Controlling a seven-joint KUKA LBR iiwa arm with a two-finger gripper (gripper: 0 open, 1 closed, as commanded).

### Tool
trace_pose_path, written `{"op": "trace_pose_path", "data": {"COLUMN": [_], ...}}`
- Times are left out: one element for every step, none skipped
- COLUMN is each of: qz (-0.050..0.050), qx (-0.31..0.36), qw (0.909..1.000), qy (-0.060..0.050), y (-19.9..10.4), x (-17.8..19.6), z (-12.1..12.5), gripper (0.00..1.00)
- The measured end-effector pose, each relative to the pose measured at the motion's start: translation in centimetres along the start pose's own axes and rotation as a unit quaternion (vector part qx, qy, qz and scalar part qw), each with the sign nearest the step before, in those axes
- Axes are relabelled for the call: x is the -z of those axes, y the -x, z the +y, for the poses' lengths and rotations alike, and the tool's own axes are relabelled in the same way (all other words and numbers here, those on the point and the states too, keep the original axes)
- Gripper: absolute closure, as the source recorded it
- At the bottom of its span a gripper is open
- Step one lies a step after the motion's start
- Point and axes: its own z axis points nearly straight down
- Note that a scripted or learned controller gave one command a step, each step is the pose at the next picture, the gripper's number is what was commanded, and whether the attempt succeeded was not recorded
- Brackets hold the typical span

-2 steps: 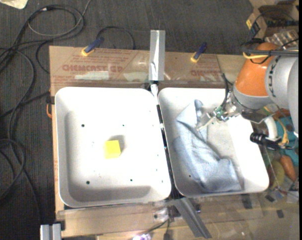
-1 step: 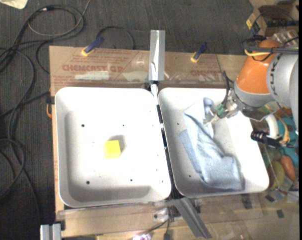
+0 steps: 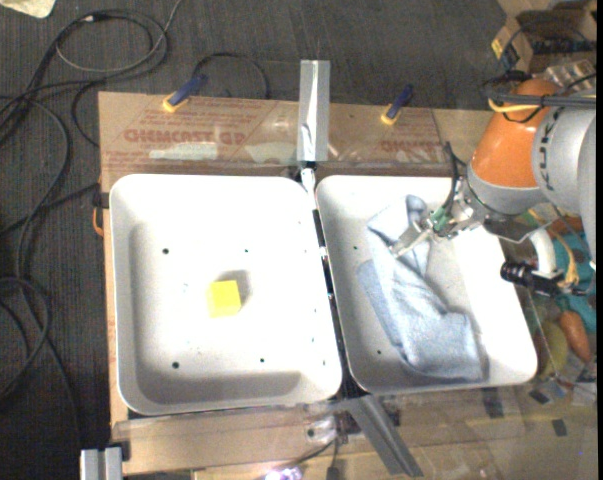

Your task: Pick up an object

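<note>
Directly beneath hand [image 3: 418,236], pale blue cloth [image 3: 421,303].

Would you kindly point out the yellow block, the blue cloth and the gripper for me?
yellow block [image 3: 225,298]: camera view, centre of its top face.
blue cloth [image 3: 426,318]: camera view, middle of the fabric in the right bin.
gripper [image 3: 421,236]: camera view, at its fingertips above the cloth.

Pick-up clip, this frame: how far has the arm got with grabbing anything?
Done: the arm has reached into the right bin, and the gripper sits at the upper end of the light blue cloth. In hand: nothing clearly; the cloth looks bunched at the tool, but a grasp cannot be confirmed. Left: closing on and lifting an item. The yellow block lies untouched in the left bin.
</note>
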Motion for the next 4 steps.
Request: {"op": "trace_pose_path", "data": {"qz": [-0.004,-0.001,0.002,0.002], "qx": [0.057,0.057,0.069,0.069], "qw": [0.9984,0.9984,0.9976,0.9976], "qy": [0.000,0.002,-0.007,-0.007], "y": [-0.7,-0.9,-1.1,-1.1], "x": [-0.9,0.1,9.4,9.3], "z": [-1.9,-1.7,4.7,4.6], "gripper": [0.00,1.00,1.00,0.00]}}
